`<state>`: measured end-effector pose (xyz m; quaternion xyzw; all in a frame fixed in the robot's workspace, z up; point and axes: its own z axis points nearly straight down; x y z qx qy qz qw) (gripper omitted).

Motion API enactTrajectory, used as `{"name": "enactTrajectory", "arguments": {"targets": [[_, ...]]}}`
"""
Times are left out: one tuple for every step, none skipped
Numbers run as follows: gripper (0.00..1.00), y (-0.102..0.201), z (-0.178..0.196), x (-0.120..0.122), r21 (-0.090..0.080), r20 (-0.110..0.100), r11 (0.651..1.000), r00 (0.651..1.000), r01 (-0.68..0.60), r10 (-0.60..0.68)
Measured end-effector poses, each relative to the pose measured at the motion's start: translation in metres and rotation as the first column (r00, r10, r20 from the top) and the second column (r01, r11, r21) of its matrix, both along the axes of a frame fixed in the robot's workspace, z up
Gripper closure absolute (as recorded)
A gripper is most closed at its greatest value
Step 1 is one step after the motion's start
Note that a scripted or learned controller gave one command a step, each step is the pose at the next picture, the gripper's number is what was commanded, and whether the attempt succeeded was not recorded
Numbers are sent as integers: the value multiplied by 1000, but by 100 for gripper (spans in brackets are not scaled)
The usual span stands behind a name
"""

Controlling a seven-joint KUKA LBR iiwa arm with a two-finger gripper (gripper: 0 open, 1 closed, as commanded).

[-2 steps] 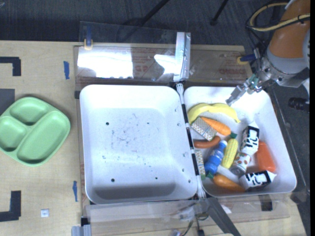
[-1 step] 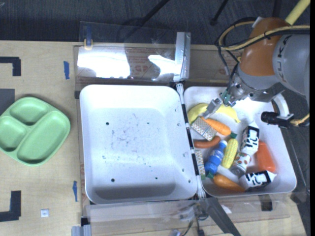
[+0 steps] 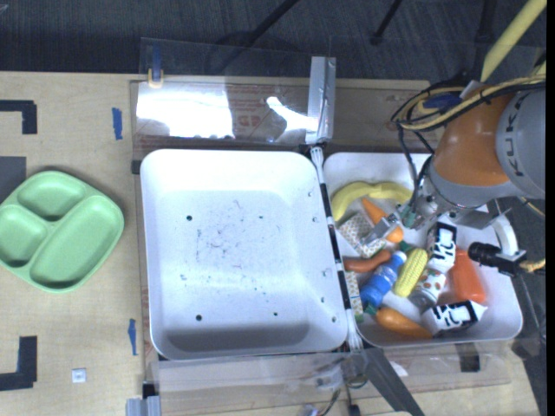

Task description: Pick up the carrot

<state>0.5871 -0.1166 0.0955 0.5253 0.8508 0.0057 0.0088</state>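
The carrot (image 3: 374, 208) is a short orange piece in the upper left part of the right bin (image 3: 512, 319), just below a yellow banana (image 3: 362, 193). My gripper (image 3: 390, 225) reaches down from the orange-banded wrist (image 3: 468, 156) and sits right against the carrot's lower right end, low among the clutter. A bit of orange shows beside the gripper's metal tip. Whether the carrot is between the jaws is hidden by the gripper body.
Crowded round the gripper are a corn cob (image 3: 412, 267), a blue bottle (image 3: 381, 282), a speckled packet (image 3: 354, 230), black-and-white items (image 3: 444, 248), an orange-red piece (image 3: 469, 276) and an orange item (image 3: 399, 321). The left bin (image 3: 165, 180) adjoins. A green divided plate (image 3: 59, 229) lies far left.
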Motion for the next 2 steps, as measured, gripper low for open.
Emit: {"name": "enactTrajectory", "arguments": {"targets": [[0,49,90,-27,0,-19,1000,999,-29,29],[0,2,-1,3,1,-5,999,999,-36,36]]}}
